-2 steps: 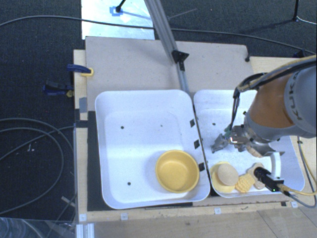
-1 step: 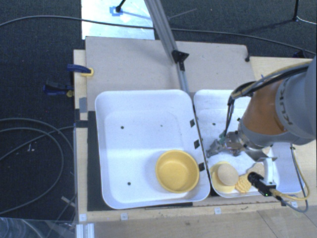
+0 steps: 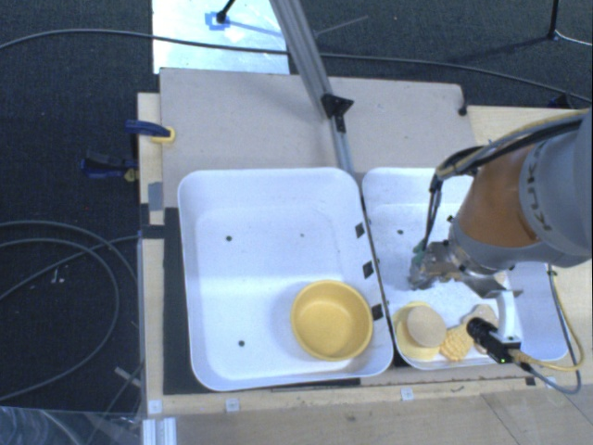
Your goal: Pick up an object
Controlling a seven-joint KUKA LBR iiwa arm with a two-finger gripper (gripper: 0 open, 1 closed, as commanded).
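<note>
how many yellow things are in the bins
3: a yellow bowl near the left bin's front right corner, a round yellow cup and a small waffle-like piece at the right bin's front. The arm may hide others.

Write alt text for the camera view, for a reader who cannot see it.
A grey and orange robot arm reaches from the right over the right white bin, its claw low above a small yellow cup and a waffle-like yellow piece. The left white bin holds a yellow bowl near its front right corner.
</note>
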